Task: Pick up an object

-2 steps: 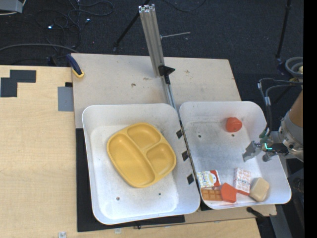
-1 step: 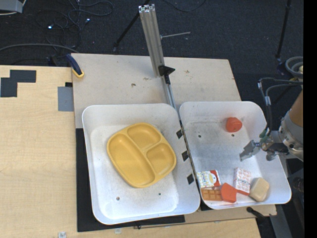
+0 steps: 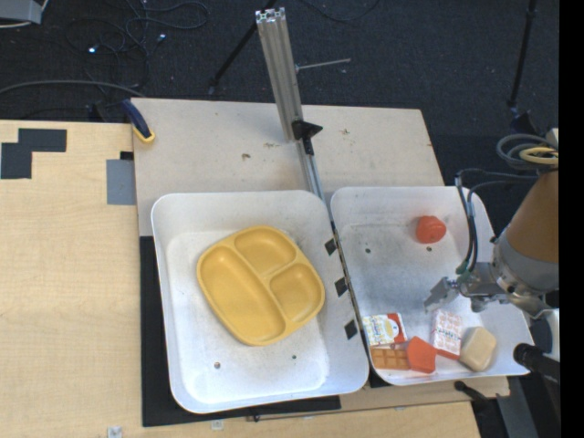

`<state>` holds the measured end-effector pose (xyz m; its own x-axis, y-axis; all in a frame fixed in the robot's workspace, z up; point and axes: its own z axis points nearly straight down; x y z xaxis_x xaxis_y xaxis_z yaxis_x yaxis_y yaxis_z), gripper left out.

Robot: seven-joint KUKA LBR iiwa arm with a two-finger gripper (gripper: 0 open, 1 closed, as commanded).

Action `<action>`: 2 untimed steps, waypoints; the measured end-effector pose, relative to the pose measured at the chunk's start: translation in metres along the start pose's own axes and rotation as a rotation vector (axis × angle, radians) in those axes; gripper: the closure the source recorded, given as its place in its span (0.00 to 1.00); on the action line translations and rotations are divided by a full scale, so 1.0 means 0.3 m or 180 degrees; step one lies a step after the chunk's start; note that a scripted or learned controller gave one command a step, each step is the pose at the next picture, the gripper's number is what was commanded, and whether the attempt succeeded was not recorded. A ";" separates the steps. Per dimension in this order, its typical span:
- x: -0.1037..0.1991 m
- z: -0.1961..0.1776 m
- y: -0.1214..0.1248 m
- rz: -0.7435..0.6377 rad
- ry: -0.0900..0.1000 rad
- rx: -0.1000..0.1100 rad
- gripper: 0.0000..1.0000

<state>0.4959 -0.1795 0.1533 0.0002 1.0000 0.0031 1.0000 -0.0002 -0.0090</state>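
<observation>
So, looking down from the fixed camera: two shallow white plastic bins sit side by side on a pale plywood worktop. The left bin holds a glossy yellow divided plate, rounded corners, three compartments, lying flat and turned a bit on the diagonal. The right bin has a scuffed, greyish floor and a scatter of small stuff. A round red-orange ball-ish thing sits alone toward the far side. Along the near edge there's a cluster: a small printed carton with red and white, a waffle-textured tan square just below it, an orange wedge-shaped block touching that, a flat red-and-white packet, and a smooth beige rounded block at the corner. The pincer comes in from the right on the grey arm and hangs over the right bin, just above the flat packet and between the red ball and the near cluster. It's dark metal and small in frame, so I honestly can't tell how far apart it is, and nothing is visibly pinched in it.
</observation>
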 end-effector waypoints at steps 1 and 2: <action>0.001 0.147 -0.014 0.0000 0.0000 -0.0003 0.00; -0.013 0.199 -0.004 0.0010 -0.0037 -0.0057 0.00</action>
<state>0.4942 -0.1832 0.0935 0.0035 1.0000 -0.0085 1.0000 -0.0034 0.0091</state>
